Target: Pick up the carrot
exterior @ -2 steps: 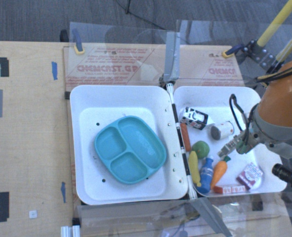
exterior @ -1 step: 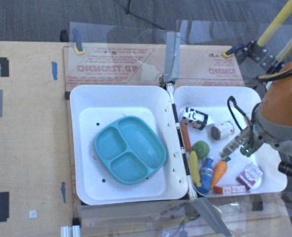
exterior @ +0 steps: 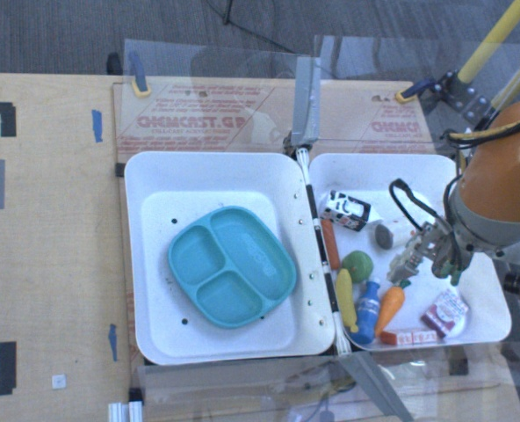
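One fixed camera hangs above the bench [exterior: 49, 236] and looks down at a slant — the near edge lies at the bottom, the far edge and grey floor at the top. It stands far enough back to take in both white bins, the left bin [exterior: 146, 192] and the right bin [exterior: 493, 319] — with the arm [exterior: 497, 183] entering from the right.

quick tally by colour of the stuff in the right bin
orange: 2, the carrot and a thin stick
green: 1, a ball
yellow: 1, a banana
blue: 1, a bottle
grey: 1, a stone
black and white: 1, a box
red and white: 1, a packet
total: 8
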Robot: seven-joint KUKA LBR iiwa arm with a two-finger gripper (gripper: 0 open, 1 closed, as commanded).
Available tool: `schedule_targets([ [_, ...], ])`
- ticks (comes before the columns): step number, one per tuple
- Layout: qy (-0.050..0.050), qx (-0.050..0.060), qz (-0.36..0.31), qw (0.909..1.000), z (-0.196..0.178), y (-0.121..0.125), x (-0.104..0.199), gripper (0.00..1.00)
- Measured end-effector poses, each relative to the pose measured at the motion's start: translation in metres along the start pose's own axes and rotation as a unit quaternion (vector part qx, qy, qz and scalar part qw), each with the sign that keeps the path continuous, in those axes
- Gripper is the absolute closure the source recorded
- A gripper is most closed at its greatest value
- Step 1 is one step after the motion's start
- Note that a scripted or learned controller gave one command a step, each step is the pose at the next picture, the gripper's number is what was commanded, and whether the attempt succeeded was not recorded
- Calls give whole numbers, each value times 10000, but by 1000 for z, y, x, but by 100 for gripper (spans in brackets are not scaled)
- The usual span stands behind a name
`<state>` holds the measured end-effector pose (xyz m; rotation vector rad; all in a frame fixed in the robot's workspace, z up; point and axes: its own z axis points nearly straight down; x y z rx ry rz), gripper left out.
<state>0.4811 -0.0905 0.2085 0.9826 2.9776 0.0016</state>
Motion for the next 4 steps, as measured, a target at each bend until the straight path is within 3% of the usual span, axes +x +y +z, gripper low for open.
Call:
schedule_targets([
  [1,1,0,4,10000,0,0,0,0],
  [2,15,7,-166,9999,112,-28,-18,0],
  [3,-8,-6,-139,9999,102,-28,-20,100],
  [4,10,6,81,10000,27,-6,-8,100],
])
